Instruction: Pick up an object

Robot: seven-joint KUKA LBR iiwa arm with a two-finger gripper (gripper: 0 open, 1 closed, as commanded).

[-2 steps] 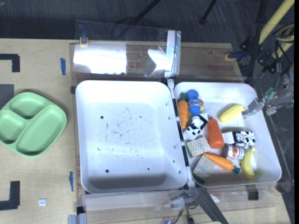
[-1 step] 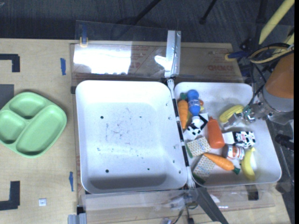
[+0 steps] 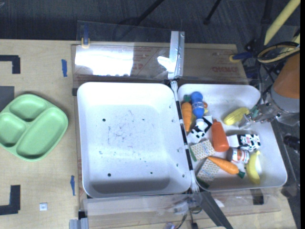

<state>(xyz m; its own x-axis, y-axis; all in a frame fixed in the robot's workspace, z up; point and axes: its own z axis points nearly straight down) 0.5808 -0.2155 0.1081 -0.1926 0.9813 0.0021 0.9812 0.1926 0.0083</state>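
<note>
The right white bin (image 3: pixel 274 149) holds a heap of toy food. A yellow corn cob (image 3: pixel 236 115) lies near its back right. My gripper (image 3: pixel 255 114) sits just right of the corn, low over the bin, below the orange band of the arm (image 3: pixel 291 80). An orange bottle (image 3: pixel 219 136) lies in the middle, with a black-and-white cow-patterned carton (image 3: pixel 249 140) to its right. A banana (image 3: pixel 254 167), a small red-and-white can (image 3: pixel 239 155) and a carrot (image 3: pixel 224 165) lie toward the front. Nothing is seen held.
Along the right bin's left wall lie a blue toy (image 3: pixel 196 99), another carrot (image 3: pixel 186 113), a black-and-white piece (image 3: pixel 201 128) and two checked crackers (image 3: pixel 202 150). The left white bin (image 3: pixel 86 99) adjoins it. A green divided plate (image 3: pixel 31 126) rests far left on the bench.
</note>
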